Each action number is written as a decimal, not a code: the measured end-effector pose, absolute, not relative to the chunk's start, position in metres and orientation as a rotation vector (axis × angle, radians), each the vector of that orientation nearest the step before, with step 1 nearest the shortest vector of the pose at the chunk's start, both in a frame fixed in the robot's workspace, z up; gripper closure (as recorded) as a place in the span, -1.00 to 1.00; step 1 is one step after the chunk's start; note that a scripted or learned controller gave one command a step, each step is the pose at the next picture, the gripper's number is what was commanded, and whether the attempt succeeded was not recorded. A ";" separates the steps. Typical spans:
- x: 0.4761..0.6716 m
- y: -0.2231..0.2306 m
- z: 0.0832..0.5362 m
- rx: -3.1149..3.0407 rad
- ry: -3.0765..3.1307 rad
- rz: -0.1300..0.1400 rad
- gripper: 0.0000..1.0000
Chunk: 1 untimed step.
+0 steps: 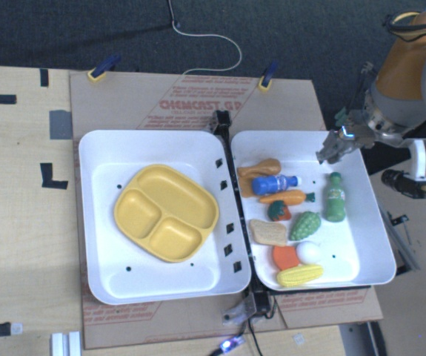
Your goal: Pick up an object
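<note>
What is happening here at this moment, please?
A robot arm reaches in from the right, and its gripper hangs over the far right corner of the right bin. It holds nothing that can be seen. Below it lie toy foods, untouched: a green bottle, a blue bottle, a carrot, a corn cob and others. The left bin holds a yellow divided plate. No object has been picked up yet.

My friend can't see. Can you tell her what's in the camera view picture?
A robot arm's claw hangs over the back right corner of the right white bin, which holds toy food like a green bottle, a corn cob and a carrot. The left white bin holds a yellow divided plate.
</note>
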<state>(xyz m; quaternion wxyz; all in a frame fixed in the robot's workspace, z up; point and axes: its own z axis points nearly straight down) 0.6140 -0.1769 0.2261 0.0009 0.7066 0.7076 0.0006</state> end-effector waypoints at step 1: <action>0.612 -0.129 0.233 2.216 2.229 0.001 1.00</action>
